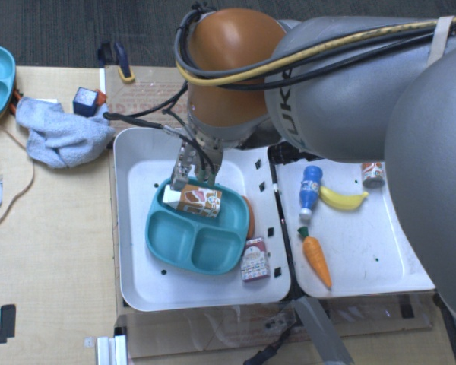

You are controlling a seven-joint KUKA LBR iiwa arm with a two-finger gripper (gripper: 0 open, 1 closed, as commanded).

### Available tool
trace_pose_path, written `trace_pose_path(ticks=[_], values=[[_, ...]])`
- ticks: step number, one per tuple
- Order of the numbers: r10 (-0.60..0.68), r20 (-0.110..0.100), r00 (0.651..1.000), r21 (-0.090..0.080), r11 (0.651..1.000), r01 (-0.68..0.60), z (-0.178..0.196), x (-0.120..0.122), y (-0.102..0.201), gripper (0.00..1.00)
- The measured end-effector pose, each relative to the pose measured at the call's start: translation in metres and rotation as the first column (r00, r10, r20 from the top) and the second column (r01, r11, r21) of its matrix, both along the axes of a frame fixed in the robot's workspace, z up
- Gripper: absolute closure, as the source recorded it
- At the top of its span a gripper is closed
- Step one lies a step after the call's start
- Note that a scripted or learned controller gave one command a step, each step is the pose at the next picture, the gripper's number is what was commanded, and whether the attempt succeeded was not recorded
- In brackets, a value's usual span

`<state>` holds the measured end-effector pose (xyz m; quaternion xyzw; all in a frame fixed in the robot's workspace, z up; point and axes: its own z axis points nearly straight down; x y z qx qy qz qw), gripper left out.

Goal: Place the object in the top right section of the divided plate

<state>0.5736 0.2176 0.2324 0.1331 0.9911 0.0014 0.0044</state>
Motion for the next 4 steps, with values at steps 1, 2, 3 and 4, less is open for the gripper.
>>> trace_pose_path(ticks=[1, 2, 3, 4], values=[[0.0, 0.0, 1.0, 0.0, 1.0, 0.0, 0.0, 0.0, 0.0, 0.0], [-0.002, 0.002, 1.0, 0.0, 1.0, 0.002, 0.009, 0.001, -0.001, 1.0], [-0.002, 0.002, 1.0, 0.0, 1.0, 0.002, 0.009, 0.001, -0.001, 0.0], [0.525, -0.004, 0.851, -0.002, 0.851, -0.525, 0.022, 0.017, 0.011, 0.0]])
